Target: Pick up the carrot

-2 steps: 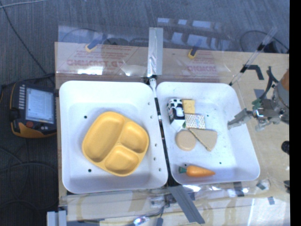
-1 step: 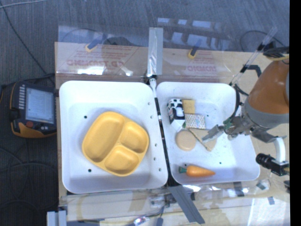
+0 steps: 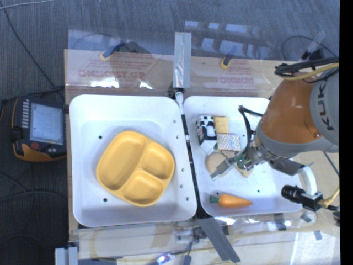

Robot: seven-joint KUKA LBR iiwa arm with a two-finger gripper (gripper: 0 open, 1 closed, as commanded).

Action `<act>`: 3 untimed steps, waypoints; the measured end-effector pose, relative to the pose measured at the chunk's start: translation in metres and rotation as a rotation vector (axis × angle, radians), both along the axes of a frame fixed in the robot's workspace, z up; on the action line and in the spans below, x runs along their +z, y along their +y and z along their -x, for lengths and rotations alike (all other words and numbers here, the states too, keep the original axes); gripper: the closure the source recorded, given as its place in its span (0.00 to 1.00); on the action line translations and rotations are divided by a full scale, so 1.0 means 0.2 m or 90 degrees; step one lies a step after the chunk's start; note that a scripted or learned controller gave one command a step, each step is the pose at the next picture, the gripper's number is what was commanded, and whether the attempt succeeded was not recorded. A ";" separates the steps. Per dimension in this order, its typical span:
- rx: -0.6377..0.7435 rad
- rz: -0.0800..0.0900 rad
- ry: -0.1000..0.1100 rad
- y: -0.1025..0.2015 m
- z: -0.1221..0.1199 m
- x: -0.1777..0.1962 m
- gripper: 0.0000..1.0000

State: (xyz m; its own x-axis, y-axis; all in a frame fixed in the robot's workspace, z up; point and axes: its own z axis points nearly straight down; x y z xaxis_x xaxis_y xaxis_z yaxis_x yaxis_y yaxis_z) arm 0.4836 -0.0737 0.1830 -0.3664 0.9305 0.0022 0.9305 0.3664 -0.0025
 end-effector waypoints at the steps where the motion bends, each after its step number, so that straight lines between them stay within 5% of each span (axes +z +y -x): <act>1: -0.114 0.001 -0.001 0.02 0.00 0.08 0.00; 2: -0.046 0.002 -0.010 -0.24 -0.02 -0.46 0.00; 3: 0.048 0.000 -0.002 -0.37 -0.34 -0.21 0.00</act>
